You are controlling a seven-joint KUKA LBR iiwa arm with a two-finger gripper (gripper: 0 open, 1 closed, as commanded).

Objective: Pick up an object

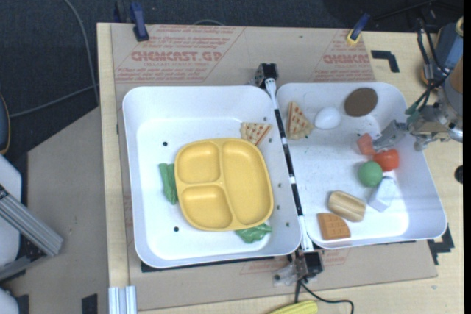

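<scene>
Gripper (392, 134) at the right bin's (419, 220) right side, above a red tomato (385, 158) and green ball (370, 173) — finger state cannot be told. Yellow divided plate (223, 183) occupies left bin (143, 158).

- The brown protective sheet (221, 55) covering the bench carries red print repeating "CHEMCAST GP", legible at the upper middle of the frame above the left bin.
- The same red print recurs at the upper right, above the right bin, partly legible.
</scene>
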